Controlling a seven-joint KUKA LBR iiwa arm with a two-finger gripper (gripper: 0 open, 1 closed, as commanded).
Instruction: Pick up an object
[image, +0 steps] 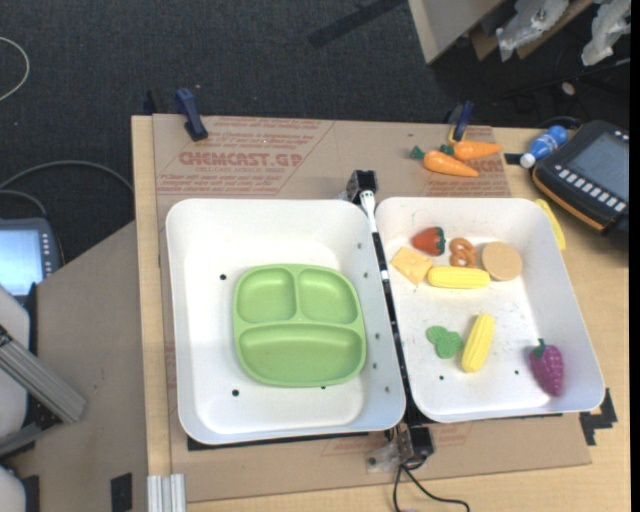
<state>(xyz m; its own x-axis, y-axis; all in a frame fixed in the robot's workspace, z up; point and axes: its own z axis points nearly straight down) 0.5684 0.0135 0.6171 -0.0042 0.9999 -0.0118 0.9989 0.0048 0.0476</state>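
You had your pick of toy foods, all lying in the right bin (570, 300): a corn cob (478, 342) near the middle with a green piece (444, 341) just beside it, purple grapes (547, 367) toward the near right corner, and along the far side a yellow banana-like piece (458, 277), a cheese wedge (410, 265), a red piece (429, 240), a pretzel (461, 249) and a tan round (501, 261). None of them was lifted; every one rested on the bin floor, so the pick was, as I judged it, not yet begun. The state of the fingers could not be told here. The left bin (190, 300) held a green divided plate (298, 324). Two toy carrots (455, 160) lay on the bench (250, 155) beyond the bins.
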